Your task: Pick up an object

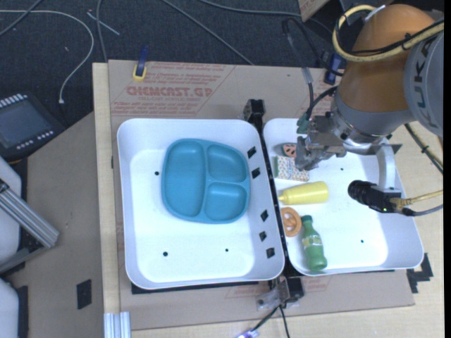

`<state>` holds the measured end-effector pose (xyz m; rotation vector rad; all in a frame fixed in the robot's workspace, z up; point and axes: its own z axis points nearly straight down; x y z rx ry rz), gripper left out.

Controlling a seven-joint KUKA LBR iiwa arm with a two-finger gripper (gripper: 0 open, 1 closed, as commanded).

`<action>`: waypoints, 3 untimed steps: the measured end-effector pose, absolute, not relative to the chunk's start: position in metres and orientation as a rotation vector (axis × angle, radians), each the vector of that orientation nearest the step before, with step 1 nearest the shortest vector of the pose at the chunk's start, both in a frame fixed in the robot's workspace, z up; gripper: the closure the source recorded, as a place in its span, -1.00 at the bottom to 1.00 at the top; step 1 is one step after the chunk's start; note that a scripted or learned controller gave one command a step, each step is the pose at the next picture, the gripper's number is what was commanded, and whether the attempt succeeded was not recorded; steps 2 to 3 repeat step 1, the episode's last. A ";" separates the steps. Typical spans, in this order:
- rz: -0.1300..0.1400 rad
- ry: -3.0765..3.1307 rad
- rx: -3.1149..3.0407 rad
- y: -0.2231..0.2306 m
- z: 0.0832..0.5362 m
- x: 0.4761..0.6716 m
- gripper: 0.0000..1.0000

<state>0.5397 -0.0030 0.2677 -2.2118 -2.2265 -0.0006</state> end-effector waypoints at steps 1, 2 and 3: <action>-0.002 -2.227 -2.215 0.049 0.262 0.549 1.00; -0.002 -2.227 -2.215 0.049 0.262 0.549 1.00; -0.002 -2.227 -2.215 0.049 0.262 0.549 1.00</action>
